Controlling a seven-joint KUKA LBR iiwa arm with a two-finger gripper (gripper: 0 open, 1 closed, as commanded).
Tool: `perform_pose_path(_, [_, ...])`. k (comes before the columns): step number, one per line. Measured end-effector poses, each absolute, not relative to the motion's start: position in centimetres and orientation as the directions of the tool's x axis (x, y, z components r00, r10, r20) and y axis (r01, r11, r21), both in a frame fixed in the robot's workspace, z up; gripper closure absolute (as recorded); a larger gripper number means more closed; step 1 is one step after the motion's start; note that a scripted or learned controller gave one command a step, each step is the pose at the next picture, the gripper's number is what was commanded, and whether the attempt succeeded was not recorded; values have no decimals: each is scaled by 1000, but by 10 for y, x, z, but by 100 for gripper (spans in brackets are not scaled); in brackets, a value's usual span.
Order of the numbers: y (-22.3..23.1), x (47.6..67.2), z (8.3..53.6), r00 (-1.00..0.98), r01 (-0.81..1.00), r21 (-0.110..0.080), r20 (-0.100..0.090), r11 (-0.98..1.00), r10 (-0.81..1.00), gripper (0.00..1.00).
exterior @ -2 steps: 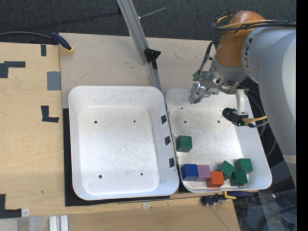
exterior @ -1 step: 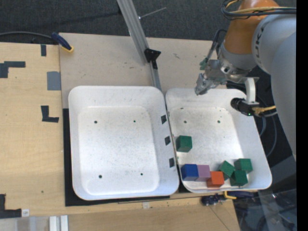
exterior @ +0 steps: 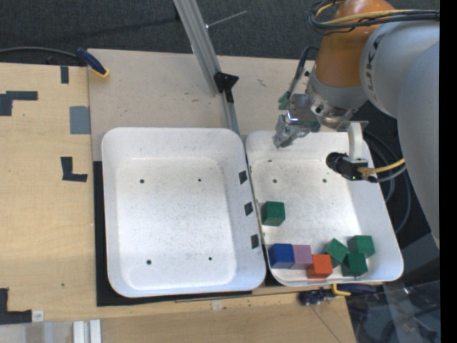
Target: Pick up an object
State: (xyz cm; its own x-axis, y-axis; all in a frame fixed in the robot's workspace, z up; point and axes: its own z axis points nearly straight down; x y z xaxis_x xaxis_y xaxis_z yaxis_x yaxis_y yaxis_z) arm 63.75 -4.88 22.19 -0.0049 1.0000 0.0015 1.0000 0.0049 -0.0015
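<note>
Gripper (exterior: 285, 136) hangs over the far rim of the right bin (exterior: 371, 213), fingers drawn together with nothing between them. Lone green cube (exterior: 273, 213) sits mid-bin near the left wall, well apart from the gripper. Blue (exterior: 281, 255), lilac (exterior: 302, 256), orange (exterior: 320, 265) and three green blocks (exterior: 353, 254) crowd the near edge.

Fixed overhead slant, seemingly mid-range

Thick grey arm (exterior: 410, 70), orange band (exterior: 343, 56) above wrist, black cables looped over it, small metal gripper (exterior: 287, 131), perhaps silver
</note>
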Motion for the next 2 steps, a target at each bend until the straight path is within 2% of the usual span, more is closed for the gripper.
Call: perform_pose_path(2, [58, 608, 209, -7, 1000, -3, 2, 7, 1000, 100])
